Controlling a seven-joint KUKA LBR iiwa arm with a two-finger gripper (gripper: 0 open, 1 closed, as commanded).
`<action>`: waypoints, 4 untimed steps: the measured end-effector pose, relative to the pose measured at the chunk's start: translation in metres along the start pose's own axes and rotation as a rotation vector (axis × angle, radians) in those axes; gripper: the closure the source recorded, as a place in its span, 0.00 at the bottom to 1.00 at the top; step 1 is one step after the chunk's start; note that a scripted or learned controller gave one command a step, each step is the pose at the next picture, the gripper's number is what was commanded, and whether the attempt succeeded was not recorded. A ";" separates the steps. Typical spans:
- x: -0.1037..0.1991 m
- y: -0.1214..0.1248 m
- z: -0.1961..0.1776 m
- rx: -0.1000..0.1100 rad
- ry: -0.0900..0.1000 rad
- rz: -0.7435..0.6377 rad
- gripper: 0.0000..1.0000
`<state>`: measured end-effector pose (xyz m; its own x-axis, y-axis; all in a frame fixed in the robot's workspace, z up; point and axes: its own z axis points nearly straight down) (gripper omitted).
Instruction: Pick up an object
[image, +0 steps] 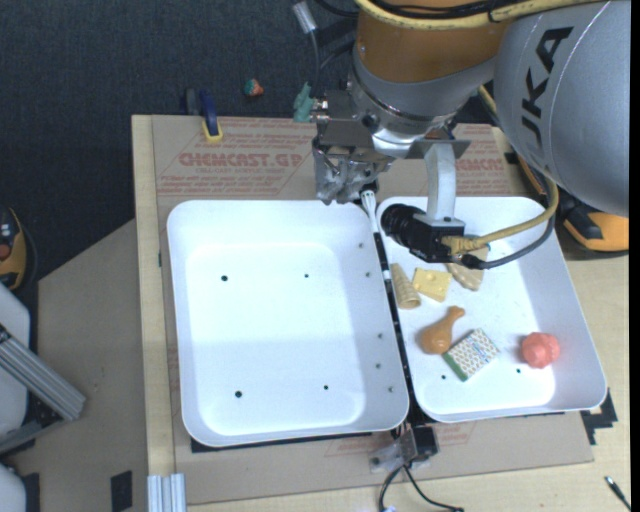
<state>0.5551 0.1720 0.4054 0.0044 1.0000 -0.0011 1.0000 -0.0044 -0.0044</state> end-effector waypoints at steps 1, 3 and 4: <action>-0.040 -0.019 -0.031 -0.009 0.002 -0.001 1.00; -0.046 -0.032 -0.125 -0.005 0.001 -0.005 0.00; 0.059 -0.010 -0.007 0.010 -0.002 -0.014 0.00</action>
